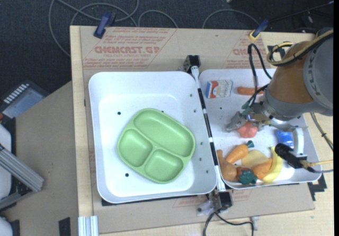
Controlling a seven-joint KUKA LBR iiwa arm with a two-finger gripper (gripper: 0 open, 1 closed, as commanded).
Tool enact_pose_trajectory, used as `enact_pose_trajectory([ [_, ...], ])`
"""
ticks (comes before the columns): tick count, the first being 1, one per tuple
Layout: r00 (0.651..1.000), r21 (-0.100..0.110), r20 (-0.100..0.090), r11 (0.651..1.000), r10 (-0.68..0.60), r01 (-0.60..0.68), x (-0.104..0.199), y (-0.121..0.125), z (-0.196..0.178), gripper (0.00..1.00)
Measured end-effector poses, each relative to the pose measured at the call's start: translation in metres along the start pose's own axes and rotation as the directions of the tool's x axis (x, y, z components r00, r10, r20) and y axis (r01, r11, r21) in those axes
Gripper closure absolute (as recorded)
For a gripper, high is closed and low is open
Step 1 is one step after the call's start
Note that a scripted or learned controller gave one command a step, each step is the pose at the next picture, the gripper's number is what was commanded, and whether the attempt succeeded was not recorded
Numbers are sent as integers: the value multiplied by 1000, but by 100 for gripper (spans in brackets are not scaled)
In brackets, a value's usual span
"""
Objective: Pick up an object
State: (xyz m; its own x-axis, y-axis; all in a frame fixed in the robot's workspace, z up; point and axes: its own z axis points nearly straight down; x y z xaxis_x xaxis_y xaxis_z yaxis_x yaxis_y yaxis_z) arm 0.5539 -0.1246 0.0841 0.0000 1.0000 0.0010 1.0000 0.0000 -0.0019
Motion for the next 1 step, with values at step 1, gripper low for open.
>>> enact_pose_trajectory([
  [1, 1000, -5, 1, 1000, 1, -1, 0, 1, -11, 100],
])
